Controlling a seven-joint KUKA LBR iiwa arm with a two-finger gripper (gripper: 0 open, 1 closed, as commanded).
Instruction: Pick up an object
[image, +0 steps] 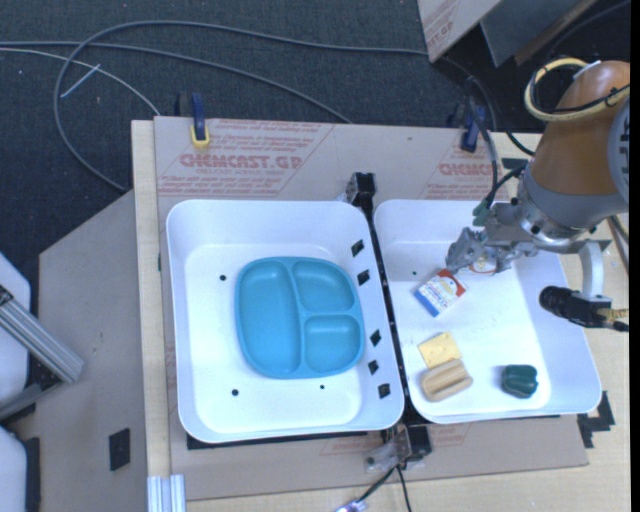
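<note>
In the right bin (560, 400) a small white, blue and red carton (438, 293) lies near the middle. My gripper (472, 256) hangs just above and to the right of it, close to its red end. Toward the bin's front lie a yellow block (438, 349), a tan bread-like piece (445, 380) right below it, and a dark green pepper-shaped piece (519, 379) to the right. Nothing shows between the gripper and any of them.
The left bin (190, 300) holds a blue divided plate (299, 316). A black divider with clips (372, 290) runs between the two bins. The grey and orange arm (580, 150) comes in over the right bin's far right corner.
</note>
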